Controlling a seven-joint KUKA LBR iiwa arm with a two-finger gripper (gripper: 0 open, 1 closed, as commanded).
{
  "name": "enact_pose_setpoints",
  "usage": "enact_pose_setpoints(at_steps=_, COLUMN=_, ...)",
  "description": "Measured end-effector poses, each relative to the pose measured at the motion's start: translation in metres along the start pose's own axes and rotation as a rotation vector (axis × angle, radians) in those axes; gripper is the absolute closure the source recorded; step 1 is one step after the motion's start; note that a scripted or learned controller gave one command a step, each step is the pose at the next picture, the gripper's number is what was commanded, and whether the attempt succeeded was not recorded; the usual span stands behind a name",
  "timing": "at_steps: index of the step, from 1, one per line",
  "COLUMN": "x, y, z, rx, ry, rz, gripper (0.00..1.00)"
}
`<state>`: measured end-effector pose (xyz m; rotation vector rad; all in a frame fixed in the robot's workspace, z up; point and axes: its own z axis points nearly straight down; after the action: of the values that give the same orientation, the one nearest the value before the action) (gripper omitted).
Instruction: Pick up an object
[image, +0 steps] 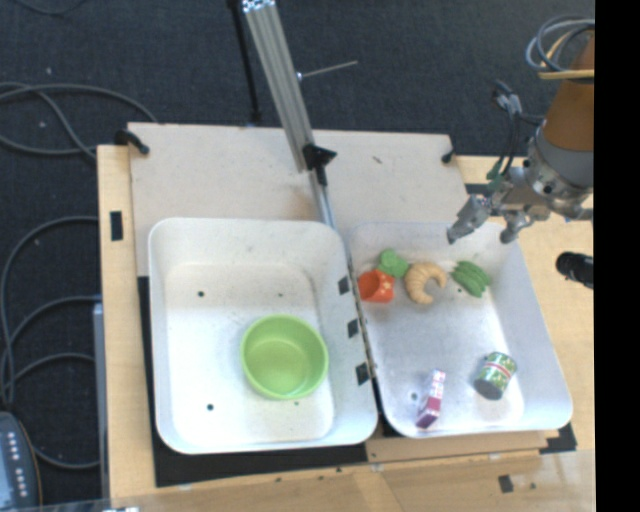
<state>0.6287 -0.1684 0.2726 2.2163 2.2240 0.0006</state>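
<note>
The tool (487, 222) hangs over the far rim of the right bin (530, 330), its two fingers spread wide with nothing between them. Just below and slightly to the right of it lies a green vegetable piece (470, 277), the closest candidate for a pick. Below and to the left of the tool sits a tan croissant (426, 282), and further left a second green piece (393, 264) touching an orange-red item (376, 287). Well below the tool, near the bin's front edge, lie a small can (494, 375) and a pink-and-white packet (432, 398). Far to the lower left, in the left bin (180, 300), rests a green bowl (285, 357).

The likely trouble: the nearest green piece lies close to the bin's far wall, so a straight descent could strike the rim or pinch only an edge and let it slip. The croissant lies near that piece, so a wide closing stroke might nudge it instead. The can could roll under a glancing touch.

The can and packet bear printing, but it is too small to read.
</note>
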Motion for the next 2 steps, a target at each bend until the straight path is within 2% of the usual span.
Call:
enact_pose_setpoints(at_steps=1, x=0.0, y=0.0, z=0.0, rx=0.0, ry=-0.001, rz=-0.001, gripper=0.0)
enact_pose_setpoints(at_steps=2, x=-0.005, y=0.0, z=0.063, rx=0.006, ry=-0.001, rz=0.004, gripper=0.0)
